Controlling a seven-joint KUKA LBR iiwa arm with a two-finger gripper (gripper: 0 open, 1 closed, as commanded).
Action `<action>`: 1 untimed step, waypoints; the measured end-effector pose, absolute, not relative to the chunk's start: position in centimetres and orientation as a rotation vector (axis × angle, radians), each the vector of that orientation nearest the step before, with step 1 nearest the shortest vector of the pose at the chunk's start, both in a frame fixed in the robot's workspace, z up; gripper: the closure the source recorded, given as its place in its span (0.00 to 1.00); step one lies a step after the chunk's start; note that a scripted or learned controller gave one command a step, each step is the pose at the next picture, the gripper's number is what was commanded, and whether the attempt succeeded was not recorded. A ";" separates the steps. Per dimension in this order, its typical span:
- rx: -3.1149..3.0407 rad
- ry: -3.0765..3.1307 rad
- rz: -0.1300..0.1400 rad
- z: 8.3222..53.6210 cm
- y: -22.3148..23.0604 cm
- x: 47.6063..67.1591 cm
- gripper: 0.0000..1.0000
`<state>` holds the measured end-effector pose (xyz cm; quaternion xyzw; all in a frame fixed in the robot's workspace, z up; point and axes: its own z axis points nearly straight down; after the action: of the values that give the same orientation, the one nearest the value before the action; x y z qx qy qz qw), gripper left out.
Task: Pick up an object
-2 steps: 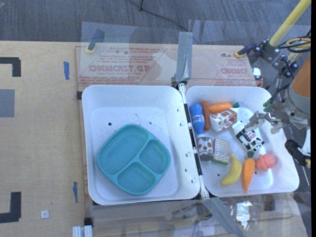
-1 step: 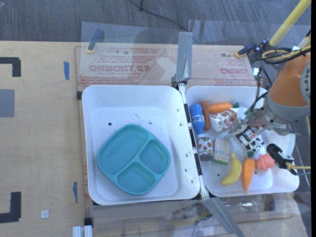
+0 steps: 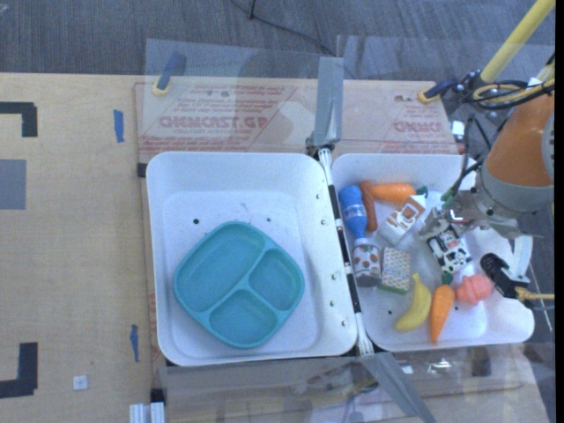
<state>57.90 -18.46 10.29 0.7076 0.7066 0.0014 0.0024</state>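
Note:
The right bin (image 3: 511,324) holds several small things. A blue bottle (image 3: 352,210) lies at its left, with an orange carrot (image 3: 389,191) beside it. A white toy box (image 3: 403,219), a small can (image 3: 366,260) and a speckled cracker (image 3: 396,268) lie in the middle. A yellow banana (image 3: 414,305), a second carrot (image 3: 441,311) and a pink toy (image 3: 476,288) lie near the front. My gripper (image 3: 443,227) hangs low over the bin's middle, just right of the white toy box and above a black-and-white toy (image 3: 453,254).
The left bin (image 3: 167,183) holds a teal divided plate (image 3: 239,283). A grey strip (image 3: 328,104) stands behind the join of the two bins. The arm's grey and orange body (image 3: 520,161) covers the right bin's far right corner.

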 end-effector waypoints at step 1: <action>2.197 2.245 0.001 20.7 -9.0 56.4 1.00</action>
<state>56.37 -8.95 20.65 0.6994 0.7148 0.0002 0.0004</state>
